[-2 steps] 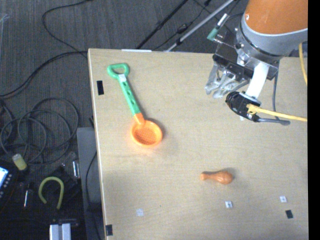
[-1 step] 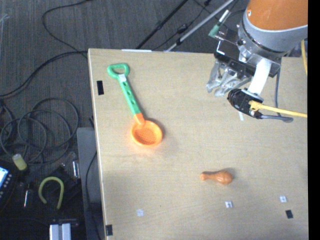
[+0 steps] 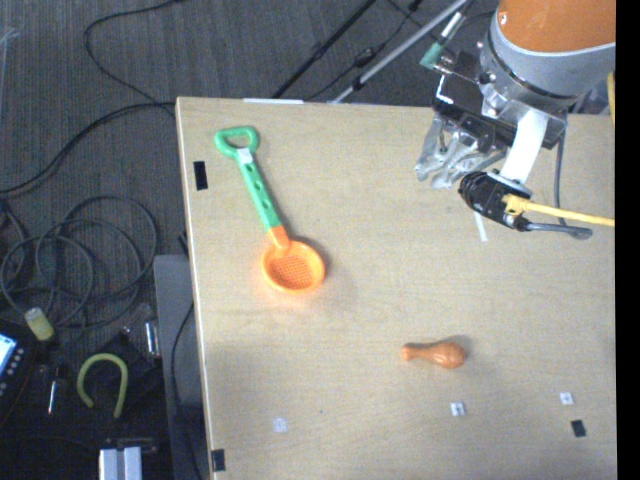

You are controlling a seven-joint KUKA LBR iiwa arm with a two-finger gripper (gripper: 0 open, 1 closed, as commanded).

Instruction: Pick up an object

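Claw (image 3: 450,160): hangs at the bench's far right, its pale metal fingers (image 3: 436,158) pointing down and a little left; nothing shows between them, but how far apart they stand is too blurred to tell.
Arm pose: the grey wrist with its orange band (image 3: 556,6) comes in from the upper right, tilted over the tan surface (image 3: 380,268); a black fitting with a yellow cable (image 3: 560,211) hangs just right of the claw.
Nearest candidate: small orange pear-shaped toy (image 3: 436,353), below the claw and well apart from it, lying on its side, narrow neck to the left.
Handling, pear toy: probably light, smooth and rounded, so likely to roll or squirt out; pinch across the fat bulb.
Farther candidate: toy strainer spoon (image 3: 271,218), far to the claw's left, green handle, orange bowl.
Handling, spoon: likely stiff light plastic, lying flat; the slim handle suits a crosswise pinch near mid-length.
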